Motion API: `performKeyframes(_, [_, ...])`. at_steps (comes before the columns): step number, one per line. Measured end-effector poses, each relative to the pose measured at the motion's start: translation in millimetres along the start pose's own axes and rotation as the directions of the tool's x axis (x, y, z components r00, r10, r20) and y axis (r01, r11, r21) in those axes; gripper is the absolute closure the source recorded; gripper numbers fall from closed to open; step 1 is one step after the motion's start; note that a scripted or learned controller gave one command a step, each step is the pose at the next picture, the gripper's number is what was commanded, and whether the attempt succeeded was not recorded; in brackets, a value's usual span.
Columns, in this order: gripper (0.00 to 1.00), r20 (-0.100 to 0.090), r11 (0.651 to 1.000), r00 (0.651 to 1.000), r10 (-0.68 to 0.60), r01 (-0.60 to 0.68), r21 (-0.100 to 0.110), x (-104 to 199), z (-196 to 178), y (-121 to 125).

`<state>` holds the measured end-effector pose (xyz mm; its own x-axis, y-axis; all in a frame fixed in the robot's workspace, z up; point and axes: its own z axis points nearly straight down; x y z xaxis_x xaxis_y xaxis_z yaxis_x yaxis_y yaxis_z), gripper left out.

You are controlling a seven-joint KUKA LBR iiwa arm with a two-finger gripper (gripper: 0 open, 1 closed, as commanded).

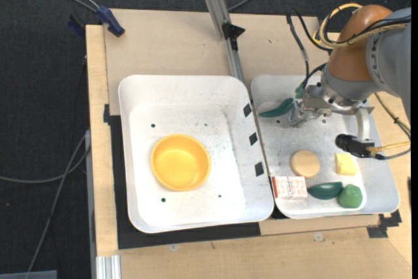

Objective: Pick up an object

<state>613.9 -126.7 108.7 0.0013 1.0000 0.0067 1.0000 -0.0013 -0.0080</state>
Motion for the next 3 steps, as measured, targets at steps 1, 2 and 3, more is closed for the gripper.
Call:
performKeyframes(1, [1.00, 0.007, 1.000, 1.000, 0.001, -0.001, -0.016, 0, -49, -6])
performKeyframes(2, [1.00, 0.006, 1.000, 1.000, -0.003, 0.003, -0.016, 3, -116, -6])
performKeyframes(3, [1.00, 0.007, 1.000, 1.000, -0.002, 0.002, -0.010, 3, -111, -5])
